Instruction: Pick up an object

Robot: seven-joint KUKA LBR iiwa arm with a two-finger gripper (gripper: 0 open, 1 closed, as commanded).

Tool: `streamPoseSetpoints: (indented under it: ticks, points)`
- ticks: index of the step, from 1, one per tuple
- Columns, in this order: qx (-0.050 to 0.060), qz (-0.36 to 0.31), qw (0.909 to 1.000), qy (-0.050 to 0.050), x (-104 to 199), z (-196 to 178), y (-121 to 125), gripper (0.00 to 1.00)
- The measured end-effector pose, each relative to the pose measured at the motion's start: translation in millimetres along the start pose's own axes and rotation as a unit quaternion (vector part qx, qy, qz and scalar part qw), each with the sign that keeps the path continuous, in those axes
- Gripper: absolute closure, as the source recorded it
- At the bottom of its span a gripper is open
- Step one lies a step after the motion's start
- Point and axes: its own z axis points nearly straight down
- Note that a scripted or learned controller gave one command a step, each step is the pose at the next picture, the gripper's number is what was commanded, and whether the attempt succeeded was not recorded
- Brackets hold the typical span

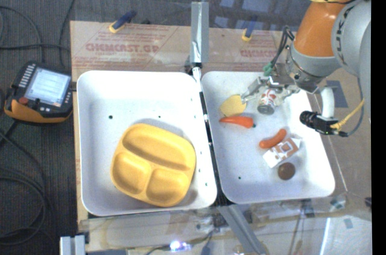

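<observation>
My gripper (266, 88) hangs over the back of the right bin (313, 187), reaching in from the right. Just beneath it stands a small silver can (266, 104) with a red mark, touching or nearly touching the gripper. To the can's left lies a yellow wedge (232, 105). A red-orange pepper (237, 122) rests just in front of the wedge. Further forward lie an orange sausage (272, 138), a white carton (282, 151) and a brown round piece (286, 171).
The left bin (96, 91) holds a yellow compartment tray (154, 163) toward its front right. A ridge between the bins (205, 121) separates them. A pendant with a screen (39, 92) lies off the bench at the left.
</observation>
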Motion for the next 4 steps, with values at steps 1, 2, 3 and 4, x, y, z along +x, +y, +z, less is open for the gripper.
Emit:
streamPoseSetpoints:
  ticks: [1,2,3,4]
  points:
    - [-0.018,-0.048,0.9987,-0.008,-36,60,53,0.00]
    - [-0.008,-0.065,0.9979,-0.001,-87,98,38,0.00]
    - [-0.002,-0.032,0.9995,0.004,-89,94,-46,0.00]
    - [-0.003,-0.034,0.9994,0.003,-90,88,-44,1.00]
